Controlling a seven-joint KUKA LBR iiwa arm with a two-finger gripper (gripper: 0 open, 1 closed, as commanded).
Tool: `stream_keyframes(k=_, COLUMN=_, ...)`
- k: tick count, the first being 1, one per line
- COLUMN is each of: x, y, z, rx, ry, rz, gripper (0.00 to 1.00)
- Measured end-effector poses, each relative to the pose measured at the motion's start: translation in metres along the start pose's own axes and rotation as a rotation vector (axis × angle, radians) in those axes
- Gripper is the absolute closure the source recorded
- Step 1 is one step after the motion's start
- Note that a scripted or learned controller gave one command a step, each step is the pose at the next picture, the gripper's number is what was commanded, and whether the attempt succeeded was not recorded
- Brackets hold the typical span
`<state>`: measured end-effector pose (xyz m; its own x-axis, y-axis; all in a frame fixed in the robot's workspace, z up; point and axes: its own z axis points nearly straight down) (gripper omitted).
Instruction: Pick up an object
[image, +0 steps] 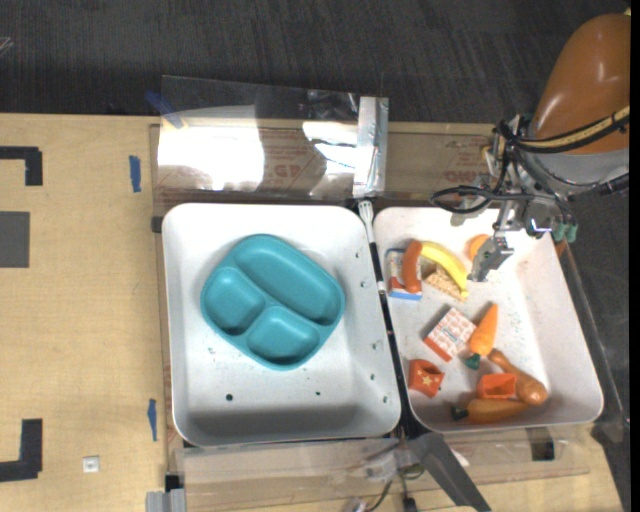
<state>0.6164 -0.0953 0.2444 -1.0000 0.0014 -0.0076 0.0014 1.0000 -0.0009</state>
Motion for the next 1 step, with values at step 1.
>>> stream_keyframes(k=1, x=0.0653, y=-0.0324, z=0.1386, rx=0.000, ry=-0.002, rz=0.178, gripper=0.00)
